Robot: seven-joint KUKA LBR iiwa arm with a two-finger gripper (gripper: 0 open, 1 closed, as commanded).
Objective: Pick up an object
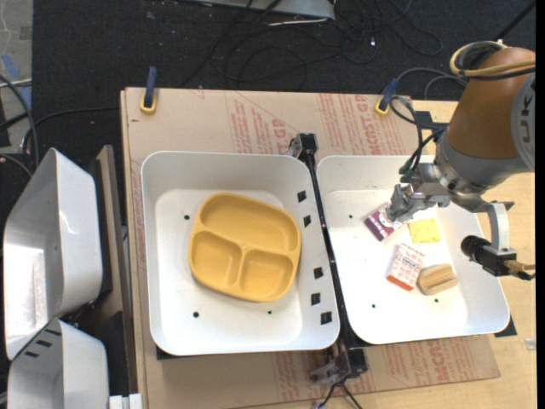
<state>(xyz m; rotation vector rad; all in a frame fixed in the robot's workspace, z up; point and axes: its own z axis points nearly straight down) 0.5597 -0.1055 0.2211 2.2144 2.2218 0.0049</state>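
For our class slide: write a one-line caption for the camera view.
Gripper poised over small packet in right bin; yellow tray in left bin.

purple packet: lying tilted, right bin, upper left of the group | yellow square pad: flat, just right of packet | red-white box: flat, below | tan block: beside box

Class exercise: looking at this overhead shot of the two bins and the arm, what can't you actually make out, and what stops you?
- Gripper, camera view: the wrist covers the fingers, so their state and any contact with the purple packet are unreadable.
- Purple packet and red-and-white box: printing too small to read.
- Arm: cut off by the right edge.
- Grey tubs: cut off by the left edge.
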